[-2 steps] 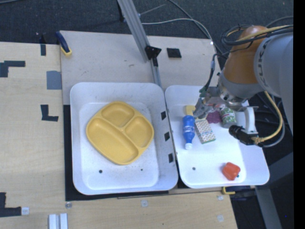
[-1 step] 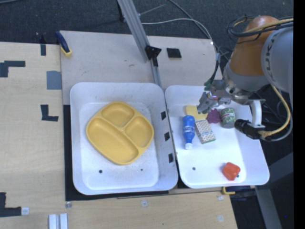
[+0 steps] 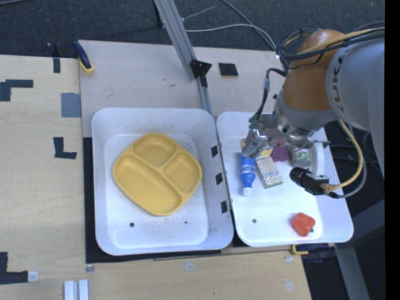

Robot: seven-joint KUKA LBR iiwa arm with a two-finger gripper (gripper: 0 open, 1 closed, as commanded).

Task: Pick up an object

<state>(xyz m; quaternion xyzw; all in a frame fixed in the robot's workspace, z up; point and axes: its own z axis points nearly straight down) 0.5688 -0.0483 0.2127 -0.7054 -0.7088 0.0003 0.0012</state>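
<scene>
In the right bin (image 3: 275,224) lie a blue tube (image 3: 247,172) with a white cap, a small speckled beige box (image 3: 269,172), a purple item (image 3: 279,151) partly under the arm, and an orange-red object (image 3: 303,223) near the front right corner. My gripper (image 3: 255,141) hangs low over the bin's back part, just above the top end of the blue tube and beside the beige box. The wrist hides what sits directly under it.
The left bin (image 3: 106,167) holds a yellow divided plate (image 3: 157,173). A slanted metal post (image 3: 181,36) rises behind the bins. A black fitting with cable (image 3: 312,183) hangs off the arm over the right bin's right side. Cables trail at the back.
</scene>
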